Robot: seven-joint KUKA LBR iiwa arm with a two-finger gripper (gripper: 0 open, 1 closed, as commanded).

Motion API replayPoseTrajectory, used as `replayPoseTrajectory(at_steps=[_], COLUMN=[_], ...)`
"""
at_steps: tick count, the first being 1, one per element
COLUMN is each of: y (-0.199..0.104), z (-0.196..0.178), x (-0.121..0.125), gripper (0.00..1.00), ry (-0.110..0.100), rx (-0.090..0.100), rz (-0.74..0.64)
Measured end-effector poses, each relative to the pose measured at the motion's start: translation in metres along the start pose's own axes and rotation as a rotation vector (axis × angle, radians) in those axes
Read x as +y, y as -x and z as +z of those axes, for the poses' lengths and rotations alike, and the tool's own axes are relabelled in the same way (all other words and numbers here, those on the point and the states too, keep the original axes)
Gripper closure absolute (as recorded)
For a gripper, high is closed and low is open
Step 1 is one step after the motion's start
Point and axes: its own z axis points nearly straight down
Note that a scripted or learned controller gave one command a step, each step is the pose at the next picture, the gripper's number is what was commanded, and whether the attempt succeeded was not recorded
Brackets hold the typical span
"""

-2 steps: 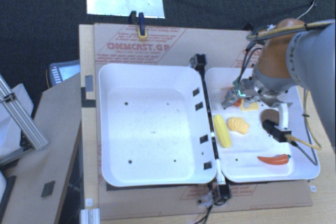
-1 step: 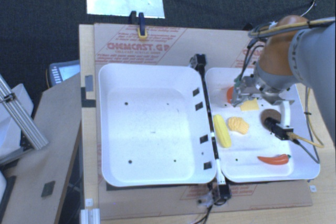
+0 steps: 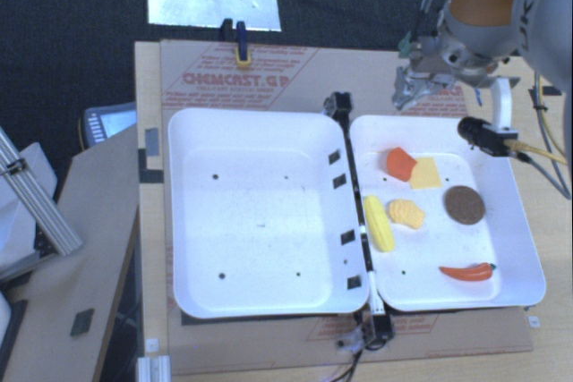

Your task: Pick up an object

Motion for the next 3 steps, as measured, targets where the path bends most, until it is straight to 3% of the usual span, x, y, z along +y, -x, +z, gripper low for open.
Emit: replayPoseTrajectory(at_steps=[1,3], y=[0.004,0.004], z=[-0.001,-0.022], x=[-0.003,-0.001], gripper=[1.0,1.0], ry=[-0.016,-0.011], rx=[-0.002,-0.004], rz=[0.001,-0.012])
